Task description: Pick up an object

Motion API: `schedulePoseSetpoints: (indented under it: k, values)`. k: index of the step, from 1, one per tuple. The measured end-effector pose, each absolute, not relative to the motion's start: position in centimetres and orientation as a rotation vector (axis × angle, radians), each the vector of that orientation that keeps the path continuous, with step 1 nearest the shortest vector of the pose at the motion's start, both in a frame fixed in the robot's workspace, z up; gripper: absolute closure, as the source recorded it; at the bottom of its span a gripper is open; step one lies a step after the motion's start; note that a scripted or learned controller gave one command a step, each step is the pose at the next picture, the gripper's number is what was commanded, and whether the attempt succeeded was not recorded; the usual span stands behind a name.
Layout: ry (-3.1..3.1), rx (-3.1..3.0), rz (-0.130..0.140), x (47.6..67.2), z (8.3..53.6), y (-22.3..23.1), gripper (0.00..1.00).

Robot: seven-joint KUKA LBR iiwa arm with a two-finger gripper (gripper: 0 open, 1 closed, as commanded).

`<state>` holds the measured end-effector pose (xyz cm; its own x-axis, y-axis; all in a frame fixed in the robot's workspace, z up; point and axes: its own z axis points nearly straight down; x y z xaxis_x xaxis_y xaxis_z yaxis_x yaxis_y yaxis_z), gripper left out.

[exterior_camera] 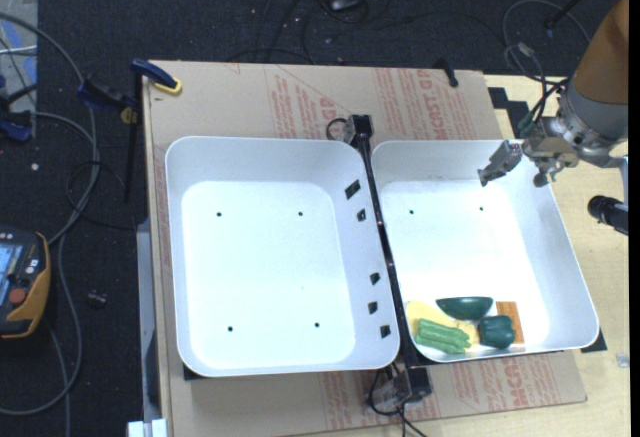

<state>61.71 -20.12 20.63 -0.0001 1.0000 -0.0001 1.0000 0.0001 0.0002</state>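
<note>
Several small objects lie clustered in the near corner of the right bin (440,225): a dark green bowl-shaped piece (465,306), a light green ribbed piece (442,335), a teal lump (497,331), a yellow piece (424,312) and an orange piece (510,310). My gripper (519,172) hangs over the bin's far right corner, well away from that cluster. Its two fingers are spread apart and hold nothing. The grey wrist and orange band (605,65) rise to the right.
The left bin (265,245) sits beside the right one, with a black divider strip (372,225) between them. Both rest on a cardboard-covered bench (300,95). Cables and a blue clamp (105,95) lie beyond the bench's left edge.
</note>
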Motion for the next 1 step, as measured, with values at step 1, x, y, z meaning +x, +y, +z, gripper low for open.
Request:
schedulePoseSetpoints:
  k: [1]
  values:
    - [2.224, 2.229, -0.006, 53.50, 12.17, -19.58, 0.00]
